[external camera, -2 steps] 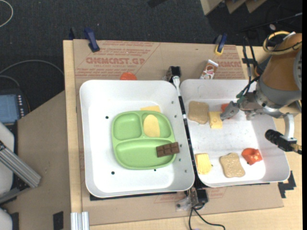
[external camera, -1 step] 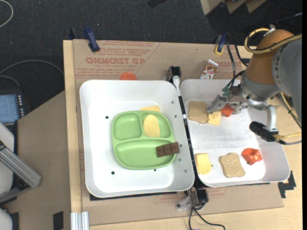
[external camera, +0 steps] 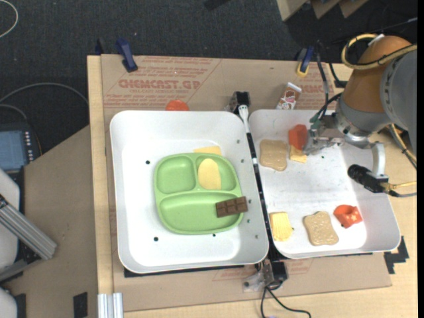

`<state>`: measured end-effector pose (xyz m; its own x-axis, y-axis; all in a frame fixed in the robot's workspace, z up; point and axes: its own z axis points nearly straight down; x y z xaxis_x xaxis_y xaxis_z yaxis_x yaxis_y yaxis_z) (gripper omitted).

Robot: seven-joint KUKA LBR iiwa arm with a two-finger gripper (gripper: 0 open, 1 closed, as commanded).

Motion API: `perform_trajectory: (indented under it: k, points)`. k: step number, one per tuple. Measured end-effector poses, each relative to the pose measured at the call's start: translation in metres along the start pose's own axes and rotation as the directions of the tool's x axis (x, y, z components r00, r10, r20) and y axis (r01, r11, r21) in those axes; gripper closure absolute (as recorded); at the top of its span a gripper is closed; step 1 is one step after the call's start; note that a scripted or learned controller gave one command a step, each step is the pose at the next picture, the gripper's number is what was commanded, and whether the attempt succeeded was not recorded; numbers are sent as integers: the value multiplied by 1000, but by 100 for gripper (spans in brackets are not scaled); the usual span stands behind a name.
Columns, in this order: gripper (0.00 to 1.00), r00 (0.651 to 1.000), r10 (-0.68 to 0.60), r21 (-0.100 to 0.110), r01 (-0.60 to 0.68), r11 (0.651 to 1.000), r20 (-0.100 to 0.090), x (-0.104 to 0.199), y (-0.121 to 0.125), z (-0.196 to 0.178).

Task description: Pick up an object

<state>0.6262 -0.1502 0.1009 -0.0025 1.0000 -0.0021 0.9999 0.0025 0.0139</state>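
My gripper (external camera: pixel 317 138) hangs low over the far part of the right bin (external camera: pixel 371 244), under the grey arm with its orange band. Just left of it sits a red block (external camera: pixel 297 136), touching or very close to the gripper, with a small yellow piece (external camera: pixel 299 156) in front of it. A tan bread slice (external camera: pixel 273 154) lies further left. Along the bin's near side lie a yellow cheese wedge (external camera: pixel 280 226), a brown toast slice (external camera: pixel 320 228) and a red piece (external camera: pixel 347 214).
The left bin (external camera: pixel 132 244) holds a green divided plate (external camera: pixel 173 211) with a pale yellow item (external camera: pixel 209 173) in one compartment and a chocolate bar (external camera: pixel 231 207) on its rim. A small carton (external camera: pixel 289 97) and blue clamps (external camera: pixel 126 55) sit on the cardboard behind the bins.
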Motion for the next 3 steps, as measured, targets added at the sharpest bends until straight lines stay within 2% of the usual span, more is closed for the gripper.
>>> perform_trajectory:
  k: [1,2,3]
  points:
    - [0,1000,0,2,0,1000,0,0,0,1]
    - [0,1000,-2,8,2,1000,-1,38,43,16]
    - [100,1000,0,4,0,1000,1,35,43,3]
